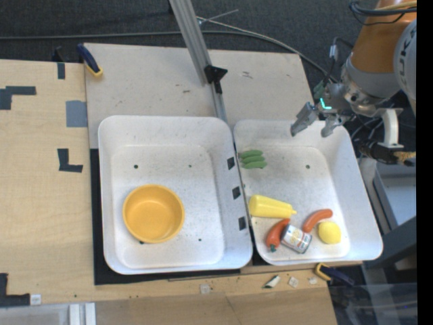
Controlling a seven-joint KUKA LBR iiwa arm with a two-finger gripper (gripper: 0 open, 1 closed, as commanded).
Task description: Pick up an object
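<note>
I see the crowded pile, yellow plastic corn cob (270, 207), red chilli (276, 234), small tin can (295, 239), sausage (317, 219) and lemon (329, 232), well below the pincer (315, 122), whose fingers stand wide and empty. Risk: fingers landing between touching items and slipping off.
</note>
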